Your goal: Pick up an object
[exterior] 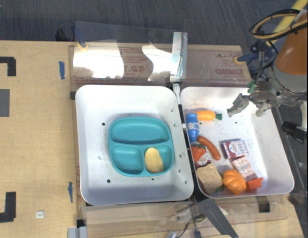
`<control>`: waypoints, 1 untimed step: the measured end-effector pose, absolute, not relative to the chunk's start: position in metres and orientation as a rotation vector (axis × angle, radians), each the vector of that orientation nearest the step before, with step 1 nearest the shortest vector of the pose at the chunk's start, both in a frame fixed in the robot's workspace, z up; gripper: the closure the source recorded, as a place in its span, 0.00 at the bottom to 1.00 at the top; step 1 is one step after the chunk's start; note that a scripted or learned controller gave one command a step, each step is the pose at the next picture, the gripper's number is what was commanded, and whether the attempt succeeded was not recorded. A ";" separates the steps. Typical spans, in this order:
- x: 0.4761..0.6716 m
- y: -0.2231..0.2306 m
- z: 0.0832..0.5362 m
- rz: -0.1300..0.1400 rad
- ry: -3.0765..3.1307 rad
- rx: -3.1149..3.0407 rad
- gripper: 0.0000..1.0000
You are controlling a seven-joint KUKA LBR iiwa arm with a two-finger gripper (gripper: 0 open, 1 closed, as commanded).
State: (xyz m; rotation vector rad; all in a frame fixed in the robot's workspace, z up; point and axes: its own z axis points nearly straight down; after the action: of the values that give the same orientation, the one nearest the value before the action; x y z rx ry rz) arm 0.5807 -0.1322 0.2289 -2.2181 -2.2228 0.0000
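You see the gripper [248,104] hanging with fingers spread and nothing between them over the right bin [277,148], above its toy food, where a carrot [206,115] lies near the far-left corner.

Teal tray [136,133] in left white bin [89,133]

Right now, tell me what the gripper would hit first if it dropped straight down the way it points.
The open gripper hangs over the right bin's back corner. Going straight down, it would probably meet bare white bin floor first. The carrot lies off to the side, though depth is hard to judge from this slant.
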 end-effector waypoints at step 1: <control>0.623 -0.139 0.089 -0.008 -2.217 -2.236 0.00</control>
State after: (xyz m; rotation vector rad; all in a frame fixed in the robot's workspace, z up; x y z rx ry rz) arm 0.6228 -0.1389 0.0887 -2.2359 -2.2174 -0.0078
